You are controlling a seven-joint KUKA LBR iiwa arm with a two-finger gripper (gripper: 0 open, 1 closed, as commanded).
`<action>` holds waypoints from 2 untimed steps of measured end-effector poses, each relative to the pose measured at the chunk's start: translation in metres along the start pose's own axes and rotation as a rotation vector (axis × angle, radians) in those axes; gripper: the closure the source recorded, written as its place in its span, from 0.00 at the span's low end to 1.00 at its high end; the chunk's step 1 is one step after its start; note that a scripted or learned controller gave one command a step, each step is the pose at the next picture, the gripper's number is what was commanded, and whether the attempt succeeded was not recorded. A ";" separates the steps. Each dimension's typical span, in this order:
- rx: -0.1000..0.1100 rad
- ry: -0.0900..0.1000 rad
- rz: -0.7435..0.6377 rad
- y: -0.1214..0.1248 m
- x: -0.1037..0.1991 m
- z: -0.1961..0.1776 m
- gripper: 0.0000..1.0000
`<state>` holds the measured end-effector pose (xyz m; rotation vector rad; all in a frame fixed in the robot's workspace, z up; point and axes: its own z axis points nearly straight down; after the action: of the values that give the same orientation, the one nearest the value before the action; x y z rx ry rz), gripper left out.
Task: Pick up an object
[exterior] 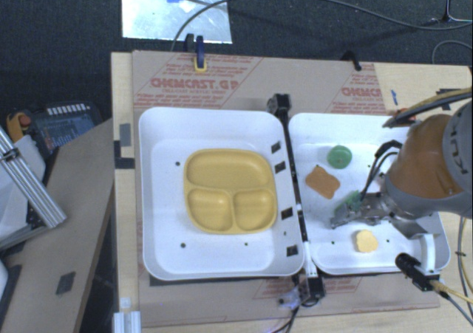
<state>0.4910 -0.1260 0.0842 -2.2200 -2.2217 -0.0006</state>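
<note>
**Gripper low in the right bin, among three small objects**

Now the arm is in from the right, its grey body and orange band hanging over the right bin, and the gripper is down near the bin floor, roughly in the middle of that bin. Whether its fingers are apart or together, I cannot tell; the tip is a dark, greenish blur from this angle, and nothing can be made out between the fingers.

Around it sit three small objects. An orange-brown block lies just up and to the left of the gripper tip, close to it but seemingly apart. A green round object sits further toward the bin's far edge, near the block. A pale yellow piece rests toward the near edge of the bin, just below the gripper and beside the arm's wrist. All three lie on the bin floor.

Over in the left bin, a yellow divided tray sits about in the centre, with one wide compartment toward the far edge and smaller ones toward the near edge. A black divider strip runs between the two bins, where their inner edges meet. Both bins rest on a brown board printed with red lettering, and a dark cable runs beyond its far edge.
</note>
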 end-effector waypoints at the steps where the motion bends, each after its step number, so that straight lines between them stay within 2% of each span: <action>1: -0.003 0.000 -0.001 0.001 0.000 -0.011 1.00; 2: -0.008 -0.003 -0.002 0.005 -0.009 -0.072 1.00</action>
<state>0.4964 -0.1346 0.1557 -2.2230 -2.2298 -0.0056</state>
